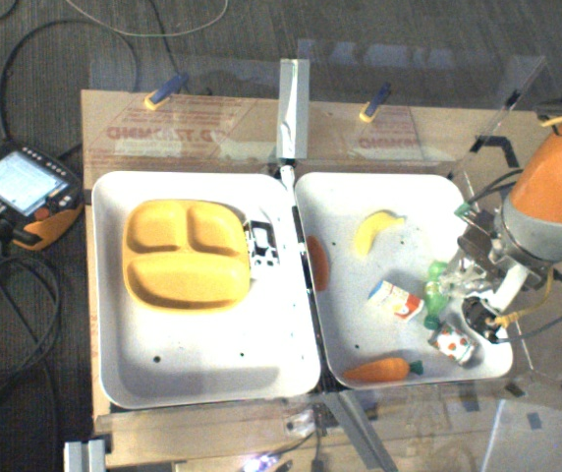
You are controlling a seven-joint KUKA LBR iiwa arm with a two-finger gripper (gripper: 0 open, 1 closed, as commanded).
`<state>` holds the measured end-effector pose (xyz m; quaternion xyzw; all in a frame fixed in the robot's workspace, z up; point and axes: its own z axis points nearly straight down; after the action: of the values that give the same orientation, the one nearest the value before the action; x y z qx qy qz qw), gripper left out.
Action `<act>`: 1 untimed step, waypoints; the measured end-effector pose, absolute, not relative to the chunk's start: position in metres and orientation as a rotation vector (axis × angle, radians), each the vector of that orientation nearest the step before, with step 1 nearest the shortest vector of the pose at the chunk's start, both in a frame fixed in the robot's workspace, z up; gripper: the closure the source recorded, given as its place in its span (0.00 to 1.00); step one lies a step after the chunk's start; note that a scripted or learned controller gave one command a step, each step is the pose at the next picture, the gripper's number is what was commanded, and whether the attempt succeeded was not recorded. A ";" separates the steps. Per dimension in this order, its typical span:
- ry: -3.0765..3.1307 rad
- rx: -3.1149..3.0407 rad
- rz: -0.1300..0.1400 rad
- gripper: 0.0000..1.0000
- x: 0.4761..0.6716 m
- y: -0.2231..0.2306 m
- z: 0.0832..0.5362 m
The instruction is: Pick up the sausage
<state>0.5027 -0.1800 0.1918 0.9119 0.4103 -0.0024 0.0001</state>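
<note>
1. two shallow white bins sit side by side on the desk (104, 136): a left bin (183, 352) and a right bin (360, 332).
2. one sausage (317, 262), reddish brown, lies in the right bin. it rests against the bin's left wall, about halfway along that wall and running along it.
3. one gripper (463, 275) is over the right side of the right bin, well apart from the sausage. whether it is open or closed cannot be told, nor whether it has hold of anything.
4. one green item (437, 289) lies just beside the gripper, to its left and a little nearer the camera.
5. one yellow banana (377, 230) lies in the far middle of the right bin, between the sausage and the gripper and apart from both.
6. one small white and red carton (397, 299) lies near the middle of the right bin, just left of the green item.
7. one orange carrot (377, 370) lies along the near wall of the right bin, its green end pointing right.
8. one small white and red item (455, 345) sits near the right bin's near right corner, to the right of the carrot.
9. the left bin holds two things. one is a yellow plate (185, 254) divided into three compartments. the other is a small black and white item (261, 244) just beside the plate's right edge.
10. two blue and yellow clips sit at the far edge of the desk, one (163, 89) behind the left bin and one (374, 101) behind the right bin.
11. one handheld controller (21, 190) with a screen lies on the floor to the left of the desk.
</note>
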 end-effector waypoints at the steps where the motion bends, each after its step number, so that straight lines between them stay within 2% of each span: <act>1: 1.185 2.909 -0.008 1.00 0.533 -0.180 0.146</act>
<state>0.5325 -0.1797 0.1463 0.9261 0.3772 -0.0026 0.0004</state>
